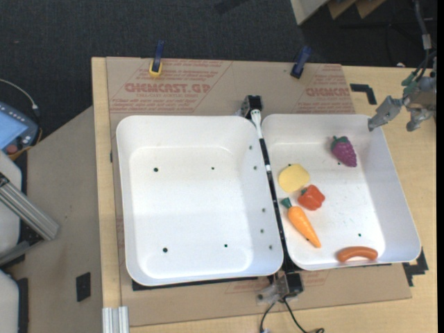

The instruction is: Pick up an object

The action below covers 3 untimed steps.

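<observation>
Bins: two shallow white bins sit side by side on my bench, the left bin (187, 200) filling the middle of the frame, the right bin (388, 186) toward the right.
Gripper: my gripper (399, 113) hangs at the upper right edge of the frame, just above the far right corner of the right bin, with its two grey fingers spread apart and nothing between them.
Grapes: a purple toy bunch of grapes (344, 150) lies in the upper part of the right bin, the nearest thing to the gripper but apart from it.
Lemon: a yellow lemon (293, 177) lies near that bin's left wall.
Pepper: a red-orange pepper (312, 198) sits just below and right of the lemon.
Carrot: an orange carrot (303, 226) lies slantwise below the pepper.
Sausage: an orange curved sausage (358, 254) rests against the bin's lower rim.
</observation>
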{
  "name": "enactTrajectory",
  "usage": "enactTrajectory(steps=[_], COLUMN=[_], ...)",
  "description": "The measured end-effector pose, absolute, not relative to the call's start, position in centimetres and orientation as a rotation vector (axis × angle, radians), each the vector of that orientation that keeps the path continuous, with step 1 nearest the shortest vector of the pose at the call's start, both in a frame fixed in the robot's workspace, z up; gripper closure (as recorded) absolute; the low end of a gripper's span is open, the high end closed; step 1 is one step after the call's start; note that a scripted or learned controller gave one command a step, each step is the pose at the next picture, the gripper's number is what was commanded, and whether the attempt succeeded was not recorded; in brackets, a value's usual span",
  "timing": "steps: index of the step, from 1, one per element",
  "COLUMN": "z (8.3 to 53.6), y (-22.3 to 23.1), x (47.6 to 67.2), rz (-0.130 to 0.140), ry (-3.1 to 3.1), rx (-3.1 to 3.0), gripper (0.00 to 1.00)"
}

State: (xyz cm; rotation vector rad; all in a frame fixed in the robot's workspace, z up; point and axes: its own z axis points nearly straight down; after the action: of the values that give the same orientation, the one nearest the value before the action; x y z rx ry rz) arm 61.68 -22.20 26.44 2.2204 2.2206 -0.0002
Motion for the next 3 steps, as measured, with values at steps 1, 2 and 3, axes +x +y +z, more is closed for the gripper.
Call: enactTrajectory(steps=[1,2,3], z=[27.6,28.3,27.4], y=[-22.2,-14.1,-4.9], x=[61.8,66.8,66.7], rz=[0.002,0.009,0.004], ry=[2.219,2.23,2.235], rx=[2.216,2.208,2.214], gripper=[1.0,1.0,1.0])
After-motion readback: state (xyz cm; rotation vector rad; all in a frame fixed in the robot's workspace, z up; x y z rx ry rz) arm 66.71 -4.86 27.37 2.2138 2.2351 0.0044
